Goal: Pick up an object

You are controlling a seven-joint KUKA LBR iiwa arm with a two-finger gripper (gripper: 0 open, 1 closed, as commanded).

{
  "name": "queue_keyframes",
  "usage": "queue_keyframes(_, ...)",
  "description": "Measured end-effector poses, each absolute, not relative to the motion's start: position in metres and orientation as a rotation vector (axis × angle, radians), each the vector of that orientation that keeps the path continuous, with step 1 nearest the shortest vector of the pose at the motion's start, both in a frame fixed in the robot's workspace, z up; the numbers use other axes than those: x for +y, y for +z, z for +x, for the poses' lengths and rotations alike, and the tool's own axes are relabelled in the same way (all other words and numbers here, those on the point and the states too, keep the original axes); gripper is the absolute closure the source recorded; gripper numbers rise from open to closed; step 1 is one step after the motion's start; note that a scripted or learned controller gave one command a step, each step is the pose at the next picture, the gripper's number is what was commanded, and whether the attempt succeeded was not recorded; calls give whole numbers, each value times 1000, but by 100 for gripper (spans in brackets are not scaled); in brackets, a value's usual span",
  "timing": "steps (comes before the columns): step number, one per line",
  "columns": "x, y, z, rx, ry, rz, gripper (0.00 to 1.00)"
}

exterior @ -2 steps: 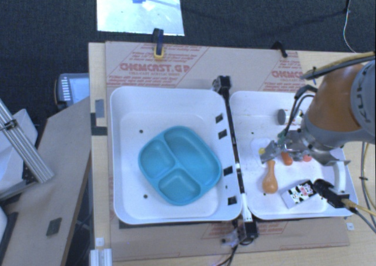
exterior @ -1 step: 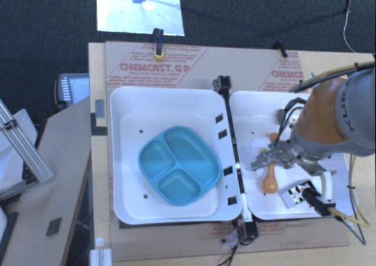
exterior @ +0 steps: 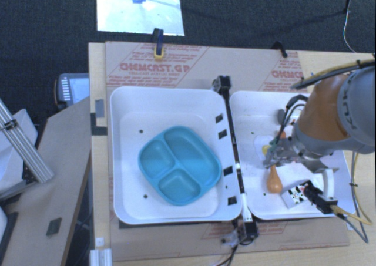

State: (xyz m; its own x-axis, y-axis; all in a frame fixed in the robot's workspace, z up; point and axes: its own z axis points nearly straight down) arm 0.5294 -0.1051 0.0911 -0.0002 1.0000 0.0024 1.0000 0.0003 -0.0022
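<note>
We see a small orange pear-shaped plastic object point(exterior: 274, 180) lying in the right white bin point(exterior: 252, 118), just beneath the hand point(exterior: 276, 154). Its grip state we cannot tell. Best to descend straight, centred over the narrow neck. The blue divided plate point(exterior: 179, 165) sits left.

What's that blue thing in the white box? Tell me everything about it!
It is a light blue plastic plate with three compartments: two side by side at the top and one at the bottom, split by raised ridges. Its corners are rounded and it looks smooth and slightly shiny. Nothing lies in it. It sits flat and turned at a slant near the middle of the left shallow white bin, resting on the bin's floor, apart from the walls.
</note>
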Motion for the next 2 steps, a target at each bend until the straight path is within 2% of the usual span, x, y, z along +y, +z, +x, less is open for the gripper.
queue_keyframes(2,-113,198,540,-2230,-3,-2219,100)
